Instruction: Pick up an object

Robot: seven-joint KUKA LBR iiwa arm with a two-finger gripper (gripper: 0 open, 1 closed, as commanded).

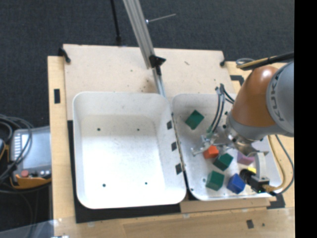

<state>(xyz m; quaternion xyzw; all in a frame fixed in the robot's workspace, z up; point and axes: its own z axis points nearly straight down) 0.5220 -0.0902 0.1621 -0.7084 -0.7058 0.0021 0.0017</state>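
Six small blocks crowd the right bin [198, 195], the orange block [211, 151] directly beneath the pincer [214, 145], whose state cannot be told, so a descent risks nudging the adjacent dark green block [224, 161] and missing the grasp.

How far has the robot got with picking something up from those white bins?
Done: the arm has reached into the right bin, and its gripper sits low among the blocks. In hand: it is right at the orange block, but a grasp isn't visible. Left: nothing looks lifted; the three green blocks and the blue block lie loose.
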